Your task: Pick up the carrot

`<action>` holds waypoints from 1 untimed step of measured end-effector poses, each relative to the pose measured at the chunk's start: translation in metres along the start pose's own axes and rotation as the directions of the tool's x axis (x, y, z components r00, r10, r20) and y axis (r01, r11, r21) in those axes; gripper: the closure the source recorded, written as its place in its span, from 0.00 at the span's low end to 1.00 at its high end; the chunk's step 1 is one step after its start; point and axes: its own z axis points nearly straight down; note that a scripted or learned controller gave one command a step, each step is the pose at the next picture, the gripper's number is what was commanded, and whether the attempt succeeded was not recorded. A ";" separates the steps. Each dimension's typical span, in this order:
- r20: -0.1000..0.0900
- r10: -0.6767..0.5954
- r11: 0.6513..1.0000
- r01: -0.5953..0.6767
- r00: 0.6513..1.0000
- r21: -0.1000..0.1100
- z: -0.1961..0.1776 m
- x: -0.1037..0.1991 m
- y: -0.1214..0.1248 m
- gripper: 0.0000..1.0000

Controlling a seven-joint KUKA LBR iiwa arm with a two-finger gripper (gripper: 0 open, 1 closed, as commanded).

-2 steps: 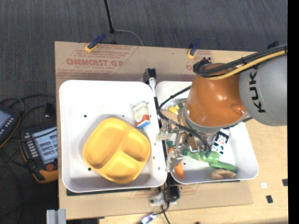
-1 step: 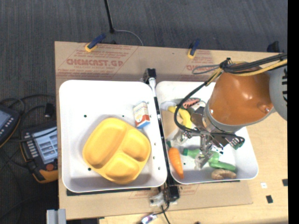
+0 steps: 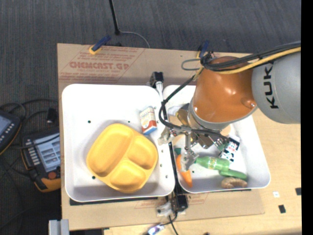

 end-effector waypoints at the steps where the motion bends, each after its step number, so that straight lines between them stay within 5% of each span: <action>1: -0.001 -0.132 0.991 0.132 0.991 0.000 0.000 -0.009 0.045 0.00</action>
